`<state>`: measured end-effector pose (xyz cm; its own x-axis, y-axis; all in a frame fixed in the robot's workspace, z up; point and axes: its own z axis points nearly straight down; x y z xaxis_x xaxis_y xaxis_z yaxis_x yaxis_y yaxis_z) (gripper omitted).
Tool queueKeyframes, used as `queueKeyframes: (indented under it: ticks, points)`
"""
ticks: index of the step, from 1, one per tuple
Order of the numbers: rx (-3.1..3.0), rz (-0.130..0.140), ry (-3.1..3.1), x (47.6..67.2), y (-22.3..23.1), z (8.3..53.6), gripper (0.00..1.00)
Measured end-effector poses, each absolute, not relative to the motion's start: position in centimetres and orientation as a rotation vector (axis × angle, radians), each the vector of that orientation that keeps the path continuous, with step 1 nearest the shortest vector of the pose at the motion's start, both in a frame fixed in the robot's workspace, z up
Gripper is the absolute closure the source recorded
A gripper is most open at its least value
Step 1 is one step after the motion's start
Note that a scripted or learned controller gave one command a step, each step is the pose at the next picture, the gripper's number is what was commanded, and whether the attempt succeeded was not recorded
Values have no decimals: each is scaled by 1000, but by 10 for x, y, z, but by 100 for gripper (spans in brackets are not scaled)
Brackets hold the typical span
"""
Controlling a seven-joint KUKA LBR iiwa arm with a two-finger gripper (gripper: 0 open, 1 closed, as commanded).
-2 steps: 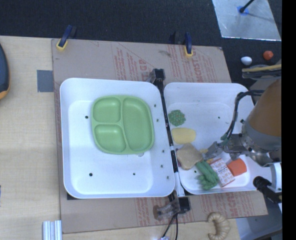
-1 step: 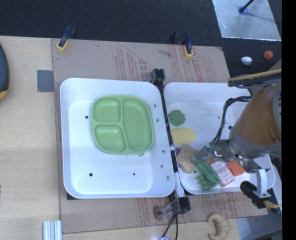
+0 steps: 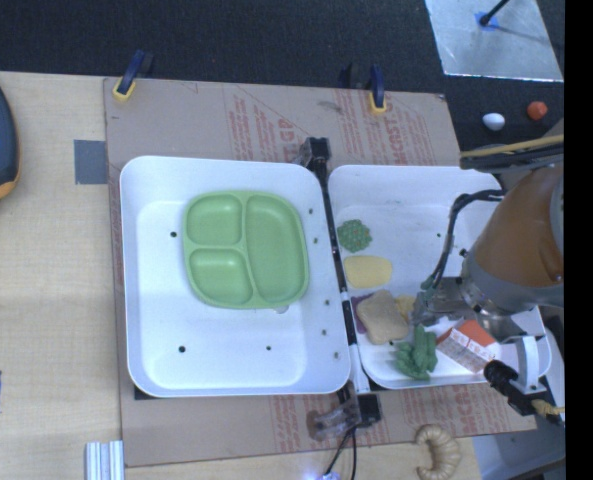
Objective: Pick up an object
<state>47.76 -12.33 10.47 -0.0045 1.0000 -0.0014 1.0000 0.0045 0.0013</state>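
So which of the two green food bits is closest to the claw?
The leafy green piece at the right bin's near edge, just below the gripper; the round one lies farther back.

Plastic over cardboard and wood

Left of the gripper (image 3: 434, 306): smooth white plastic bins (image 3: 156, 358), a matt green plastic plate (image 3: 246, 249), brown cardboard sheet (image 3: 226, 118), pale wood bench (image 3: 36, 298).

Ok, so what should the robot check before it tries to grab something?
1. Gripper over the right white bin: ok.
2. Something within reach, the leafy green toy just below the gripper: ok.
3. Fingers open or shut: cannot tell.
4. Already holding something: cannot tell.
5. Neighbours crowding the target, the tan bread-like slice touching the leafy toy: not ok.
6. Green three-part plate in the left white bin, out of the way: ok.
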Motion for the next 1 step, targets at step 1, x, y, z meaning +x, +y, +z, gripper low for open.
queueKeyframes:
  ticks: [1]
  points:
    - [2216, 1, 2226, 508, -122, 126, 100]
